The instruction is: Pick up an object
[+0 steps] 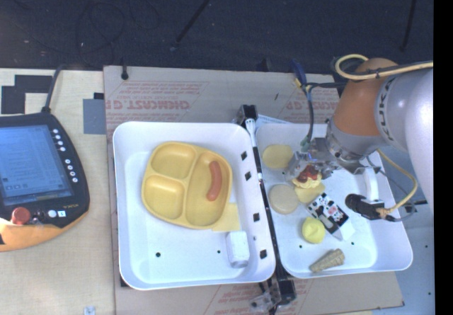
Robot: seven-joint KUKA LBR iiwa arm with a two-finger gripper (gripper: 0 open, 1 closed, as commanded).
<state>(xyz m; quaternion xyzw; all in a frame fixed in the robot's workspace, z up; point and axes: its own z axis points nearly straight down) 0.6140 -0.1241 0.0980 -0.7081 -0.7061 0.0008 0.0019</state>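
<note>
Now the gripper point(308, 167) is hovering over a red-topped toy point(308, 178) near the right bin's point(396, 253) middle; whether it is pinching it, I cannot tell.

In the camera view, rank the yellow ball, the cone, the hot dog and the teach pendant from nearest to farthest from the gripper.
Measured from the gripper, over the right bin:
1. Yellow ball, in the right bin, below the gripper in the view.
2. Cone, near the right bin's lower edge.
3. Hot dog, on the yellow plate in the left bin.
4. Teach pendant, off the bins at far left.
</note>
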